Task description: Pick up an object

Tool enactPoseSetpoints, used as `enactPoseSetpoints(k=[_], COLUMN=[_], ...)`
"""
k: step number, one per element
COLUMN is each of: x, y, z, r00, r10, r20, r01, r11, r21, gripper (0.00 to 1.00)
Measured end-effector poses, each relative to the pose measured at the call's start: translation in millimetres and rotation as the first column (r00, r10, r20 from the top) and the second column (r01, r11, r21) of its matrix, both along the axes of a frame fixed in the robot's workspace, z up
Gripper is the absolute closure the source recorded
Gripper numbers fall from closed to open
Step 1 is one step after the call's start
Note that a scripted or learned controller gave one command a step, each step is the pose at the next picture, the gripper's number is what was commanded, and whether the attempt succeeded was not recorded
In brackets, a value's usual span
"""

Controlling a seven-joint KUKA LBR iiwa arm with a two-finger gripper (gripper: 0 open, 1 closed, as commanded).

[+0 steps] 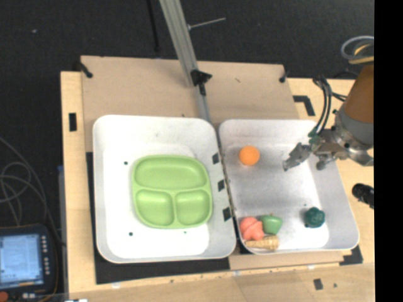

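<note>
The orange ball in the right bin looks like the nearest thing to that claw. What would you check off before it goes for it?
1. Orange ball in plain sight, nothing on top of it: ok.
2. Free room around the ball, apart from the bin wall and other items: ok.
3. Gripper over the right bin, level with the ball and to its right: ok.
4. Nothing already caught in the gripper: ok, I see nothing there.
5. Gripper directly above the ball: not ok, it is off to the side.
6. Other items, the pink, green and tan pieces and the dark green object, out of the path: ok, they lie at the near edge.
</note>
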State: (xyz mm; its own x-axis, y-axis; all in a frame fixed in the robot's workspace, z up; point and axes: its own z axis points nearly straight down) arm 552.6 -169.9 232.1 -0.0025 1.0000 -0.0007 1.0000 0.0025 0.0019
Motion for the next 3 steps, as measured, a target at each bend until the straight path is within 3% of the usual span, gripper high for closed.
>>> enactPoseSetpoints(k=[1,3], x=[0,14], y=[0,-10], z=[0,-113], r00=[1.0,1.0], r10=[-0.001,-0.003], r20=[0.0,-0.006], r01=[0.001,0.003], r11=[1.0,1.0], r21=[0.0,0.0], gripper=[0.0,0.0])
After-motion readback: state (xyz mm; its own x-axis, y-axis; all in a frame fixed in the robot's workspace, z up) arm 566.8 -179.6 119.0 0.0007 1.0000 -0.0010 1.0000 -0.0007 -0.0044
